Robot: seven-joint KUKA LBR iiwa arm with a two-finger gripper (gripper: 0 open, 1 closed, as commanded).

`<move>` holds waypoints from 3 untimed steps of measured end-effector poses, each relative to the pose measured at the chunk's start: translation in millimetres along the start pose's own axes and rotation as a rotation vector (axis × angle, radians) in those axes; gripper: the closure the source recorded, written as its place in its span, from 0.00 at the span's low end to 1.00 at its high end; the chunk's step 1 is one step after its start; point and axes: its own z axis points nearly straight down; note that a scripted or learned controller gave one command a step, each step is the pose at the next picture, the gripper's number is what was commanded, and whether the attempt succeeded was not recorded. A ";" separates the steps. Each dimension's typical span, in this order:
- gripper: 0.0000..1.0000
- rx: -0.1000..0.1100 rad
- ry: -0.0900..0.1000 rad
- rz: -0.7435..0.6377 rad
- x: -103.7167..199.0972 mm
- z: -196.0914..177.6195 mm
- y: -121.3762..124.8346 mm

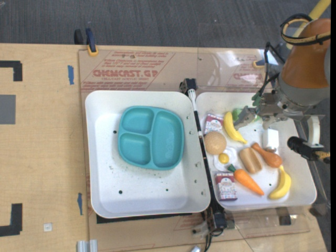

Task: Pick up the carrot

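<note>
Hovering over the right bin [307, 193], fingers [271, 138] of unclear state, apart from the carrot [248, 181].

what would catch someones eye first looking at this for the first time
Probably the teal divided plate, alone in the middle of the left bin. Next comes the crowded right bin, where toy food is heaped: two bananas, a hot dog, a bun and the orange carrot near the front. The grey and orange arm leans in from the right, with its gripper over the far part of that bin.
</note>
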 end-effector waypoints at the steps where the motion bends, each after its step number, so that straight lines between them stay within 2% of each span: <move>1: 0.00 0.002 0.002 -0.116 36.0 30.8 -73.6; 2: 0.00 0.003 0.002 -0.227 50.2 31.2 -90.5; 3: 0.00 0.005 0.000 -0.100 -36.1 88.3 -91.2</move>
